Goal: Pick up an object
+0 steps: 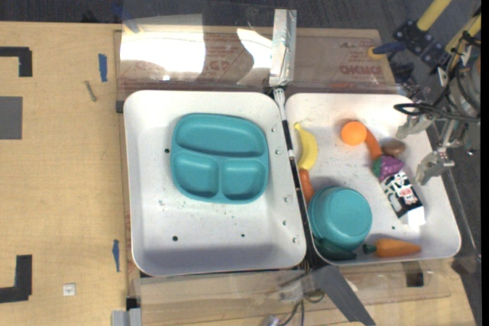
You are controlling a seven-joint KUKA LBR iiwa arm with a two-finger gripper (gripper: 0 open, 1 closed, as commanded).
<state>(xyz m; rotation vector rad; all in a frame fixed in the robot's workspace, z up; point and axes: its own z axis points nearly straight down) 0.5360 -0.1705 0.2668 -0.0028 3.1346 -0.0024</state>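
Gripper (428,145) hovers at bin (447,237) edge, jaws spread, holding nothing. Carton (402,191) just left below, orange (353,133) farther left; likely lining up approach.

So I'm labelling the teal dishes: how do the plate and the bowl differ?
The plate lies flat, face up, in the left bin; the bowl sits upside down in the right bin. The plate is wide, with three compartments; the bowl is round and smaller. The plate lies alone; the bowl is crowded by a banana and carrot. Both are teal.
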